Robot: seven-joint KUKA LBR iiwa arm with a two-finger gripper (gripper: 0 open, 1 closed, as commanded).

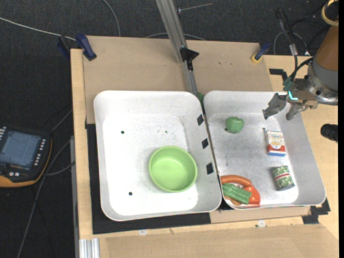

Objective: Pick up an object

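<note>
The end effector (283, 108) hangs over the back right edge of the right bin (309, 160). Its two fingers are spread apart, with nothing between them.

Closest to it is a small box (276, 143), white with red and blue on it. The box lies on the bin floor just in front of the end effector, a little to the left in the picture, and does not touch it. Further toward the front, in line with the box, lies a little green packet (282, 177) with dark and white marks.

To the left of the end effector, near the back of the same bin, sits a round green apple (234, 124) — it is by itself, apart from the other things.

Further off, in the front left corner of that bin, lies an orange tray of toy food (240, 190), with green pieces on top. It rests against the wall between the two bins.

Beyond that wall is the left bin (118, 117). A light green bowl (172, 169) stands upright in it, well apart from the end effector.

Both bins sit on the wooden counter (134, 52) — a grey metal pole (173, 20) rises from its back edge.
</note>
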